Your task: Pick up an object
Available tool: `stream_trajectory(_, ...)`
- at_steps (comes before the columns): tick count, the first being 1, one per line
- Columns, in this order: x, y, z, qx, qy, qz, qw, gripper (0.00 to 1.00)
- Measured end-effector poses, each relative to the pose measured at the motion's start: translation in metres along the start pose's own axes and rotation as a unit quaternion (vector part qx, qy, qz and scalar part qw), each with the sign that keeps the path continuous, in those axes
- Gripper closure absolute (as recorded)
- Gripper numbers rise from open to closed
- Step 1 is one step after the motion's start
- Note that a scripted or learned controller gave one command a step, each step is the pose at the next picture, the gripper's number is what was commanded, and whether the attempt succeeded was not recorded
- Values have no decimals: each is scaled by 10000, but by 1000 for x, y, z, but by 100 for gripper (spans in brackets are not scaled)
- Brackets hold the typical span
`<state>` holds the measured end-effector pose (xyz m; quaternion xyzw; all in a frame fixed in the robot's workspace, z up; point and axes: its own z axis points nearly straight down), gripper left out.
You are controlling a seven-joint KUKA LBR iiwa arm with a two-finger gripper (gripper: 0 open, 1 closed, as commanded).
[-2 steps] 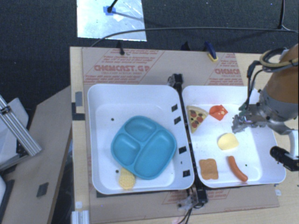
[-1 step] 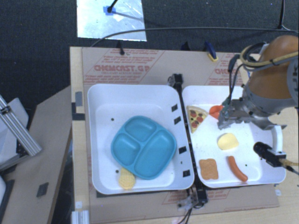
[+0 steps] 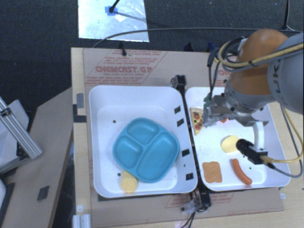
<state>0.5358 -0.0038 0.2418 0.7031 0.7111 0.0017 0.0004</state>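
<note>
We see the gripper (image 3: 212, 112) low in the right bin (image 3: 270, 127), just beside the pizza (image 3: 196, 119). Cheese (image 3: 229, 144), toast (image 3: 212, 171) and sausage (image 3: 241, 171) lie near. Its grip is too hidden to tell.

Even, fairly bright overhead light falls on the bench, with a cool bluish cast. The two white bins (image 3: 102, 141) are the brightest surfaces and come close to washing out along their rims. A shiny square sheet (image 3: 113, 13) at the far left throws back pale glare. The dark carpet (image 3: 38, 37) around it looks grainy. Shadows are soft and short, gathering under the blue divided plate (image 3: 146, 148) and the arm (image 3: 259, 65). Focus is moderate; fine edges look slightly soft throughout.
</note>
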Motion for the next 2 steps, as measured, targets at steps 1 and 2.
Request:
stream_trajectory(1,52,-3,-2,9,2,1,10000,100)
stream_trajectory(2,101,5,17,13,-1,5,10000,100)
